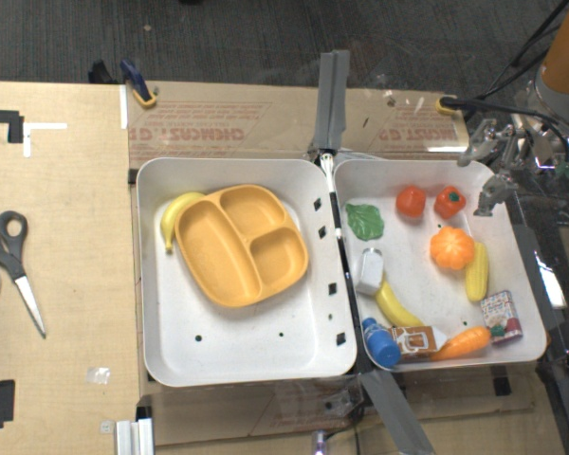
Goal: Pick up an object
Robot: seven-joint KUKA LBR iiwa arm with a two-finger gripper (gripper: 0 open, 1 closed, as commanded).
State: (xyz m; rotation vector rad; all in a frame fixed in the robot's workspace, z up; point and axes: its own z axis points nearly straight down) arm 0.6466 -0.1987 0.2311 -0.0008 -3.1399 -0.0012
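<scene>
Counter [57, 349]: pale wood; scissors [14, 263] lie near its left edge, well apart from the bins.
Right bin [536, 297], near edge: blue bottle [381, 344] in the near-left corner, a small carton [419, 340] just beside it, carrot [463, 342] next along, small printed box [501, 315] near the right wall.
Right bin, middle: banana [395, 303] curves beside a white block [370, 270]; orange [451, 248] touches a yellow corn cob [477, 271].
Right bin, far part: green leafy piece [364, 221] by the left wall; two red tomatoes [411, 202], [449, 202] side by side, apart from each other.
Left bin [228, 349]: yellow divided plate [239, 244] tilted across the middle; a second banana [176, 214] sits against the plate's far-left rim.
End effector [498, 173]: above the right bin's far-right corner, clear of all objects; nothing between its fingers; cannot tell whether spread or pressed together.
Arm [559, 64]: enters from the upper right, orange band at the frame edge.
Far strip: cardboard sheet [228, 126] behind both bins.
</scene>
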